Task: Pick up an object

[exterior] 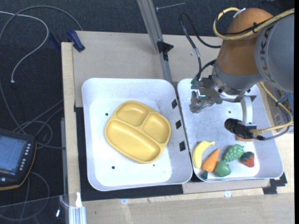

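Toy foods lie along the near edge of the right bin (271, 157): a yellow banana (201, 151), an orange carrot (211, 159), a green pepper (223, 170), a bunch of green grapes (234, 151) and a red strawberry (248, 159). My gripper (200, 104) hangs over the far left part of the right bin, well above the banana and apart from every toy. I see nothing between its fingers, and the angle hides how wide they stand.
A yellow divided plate (138, 131) lies in the left bin (93, 101). A metal post (152, 17) rises behind the bins, close to the gripper's left. Cables and a tablet (14, 157) lie off the bench at left.
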{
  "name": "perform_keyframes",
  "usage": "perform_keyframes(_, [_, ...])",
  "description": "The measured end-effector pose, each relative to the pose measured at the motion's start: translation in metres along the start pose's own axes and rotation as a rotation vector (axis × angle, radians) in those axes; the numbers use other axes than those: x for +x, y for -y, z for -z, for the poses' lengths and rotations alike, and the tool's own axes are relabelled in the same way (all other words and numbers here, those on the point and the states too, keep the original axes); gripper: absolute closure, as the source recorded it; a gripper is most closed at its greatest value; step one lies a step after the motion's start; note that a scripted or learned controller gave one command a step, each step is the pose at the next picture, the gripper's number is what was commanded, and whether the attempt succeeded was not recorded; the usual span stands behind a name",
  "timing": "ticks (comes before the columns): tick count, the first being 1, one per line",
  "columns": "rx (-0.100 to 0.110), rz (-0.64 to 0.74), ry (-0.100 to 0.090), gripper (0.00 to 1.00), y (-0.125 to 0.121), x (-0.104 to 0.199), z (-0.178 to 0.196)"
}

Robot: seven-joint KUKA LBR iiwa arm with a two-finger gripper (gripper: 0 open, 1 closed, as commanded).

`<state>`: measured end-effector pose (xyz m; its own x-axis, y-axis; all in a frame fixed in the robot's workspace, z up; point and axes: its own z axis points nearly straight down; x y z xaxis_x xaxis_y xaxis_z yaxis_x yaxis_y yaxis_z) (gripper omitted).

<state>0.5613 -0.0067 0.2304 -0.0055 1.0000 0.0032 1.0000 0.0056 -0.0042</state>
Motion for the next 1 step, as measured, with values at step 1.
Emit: perform_keyframes(1, [0.000,0.000,0.000,1.00,0.0141,0.0468,-0.0079])
